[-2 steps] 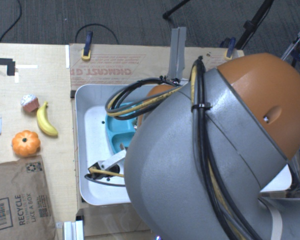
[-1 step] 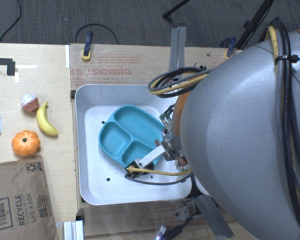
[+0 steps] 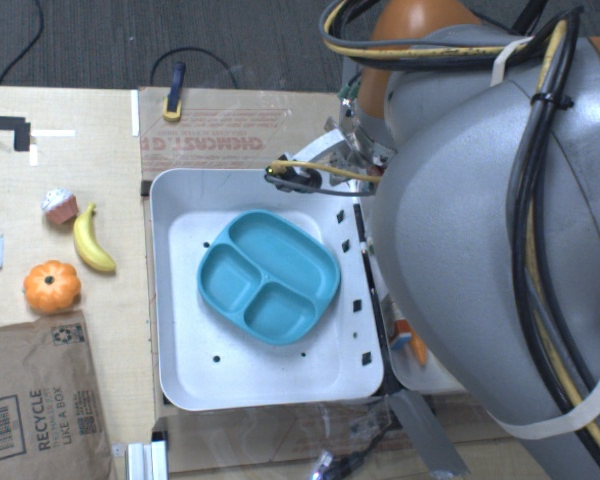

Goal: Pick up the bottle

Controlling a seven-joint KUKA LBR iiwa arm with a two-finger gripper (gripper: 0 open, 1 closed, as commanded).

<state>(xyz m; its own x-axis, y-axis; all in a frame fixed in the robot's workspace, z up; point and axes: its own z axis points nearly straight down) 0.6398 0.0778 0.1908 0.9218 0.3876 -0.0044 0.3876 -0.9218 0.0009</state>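
Note:
My grey arm, with its orange band at the top, looms large over the right bin and hides nearly all of it. A small orange and white piece peeks out beside the arm at the right bin's left edge; I cannot tell what it is. A cable end with a black and yellow tip sticks out from the arm over the back rim of the left bin.
The left bin holds a blue divided plate. On the bench to the left lie a banana, a small pumpkin, a cupcake and a cardboard box.

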